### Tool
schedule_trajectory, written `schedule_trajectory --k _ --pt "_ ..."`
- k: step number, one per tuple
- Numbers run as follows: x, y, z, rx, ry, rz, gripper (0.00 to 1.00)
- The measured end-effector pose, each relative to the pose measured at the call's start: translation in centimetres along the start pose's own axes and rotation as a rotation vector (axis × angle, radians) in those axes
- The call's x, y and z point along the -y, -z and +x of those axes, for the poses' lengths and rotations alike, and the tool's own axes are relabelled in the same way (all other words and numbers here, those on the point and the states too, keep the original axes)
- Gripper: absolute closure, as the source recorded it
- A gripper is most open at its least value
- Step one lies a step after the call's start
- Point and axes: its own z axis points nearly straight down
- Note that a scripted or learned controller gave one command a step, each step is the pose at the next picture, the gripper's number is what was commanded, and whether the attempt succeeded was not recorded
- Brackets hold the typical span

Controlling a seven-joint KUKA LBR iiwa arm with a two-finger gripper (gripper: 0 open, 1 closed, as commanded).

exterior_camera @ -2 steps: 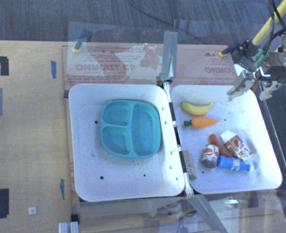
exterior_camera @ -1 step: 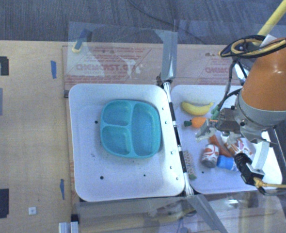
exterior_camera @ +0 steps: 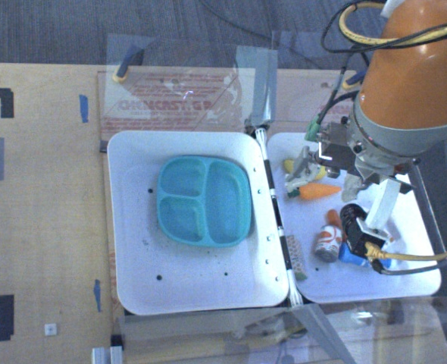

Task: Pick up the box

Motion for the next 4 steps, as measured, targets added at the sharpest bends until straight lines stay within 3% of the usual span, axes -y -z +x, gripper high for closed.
schedule_trajectory --k 1,2,3,4 --pt "0.0 1.0 0.2 0.001 0.006 0.000 1.00" --pt "-1.1 -1.5 -4.8 0.000 0.187 0.001 1.00" --pt "-2.3 7.3 -7.3 0.000 0.293 -0.002 1.00" --pt "-2.3 8.4 -6.9 0.001 0.301 -0.005 1.00"
